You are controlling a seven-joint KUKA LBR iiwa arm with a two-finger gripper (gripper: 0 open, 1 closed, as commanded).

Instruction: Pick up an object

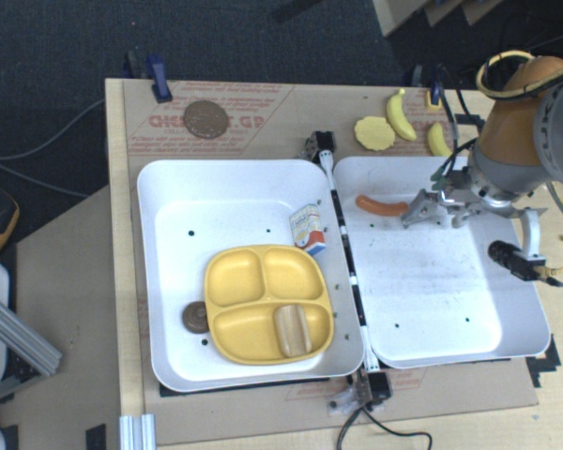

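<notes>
Yellow plate; end effector near sausage

bench | two white bins | bananas | brown disc

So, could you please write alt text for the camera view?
A robot arm's gripper hangs over the right bin, beside a sausage. The left bin holds a yellow divided plate, a small carton and a brown disc.
</notes>
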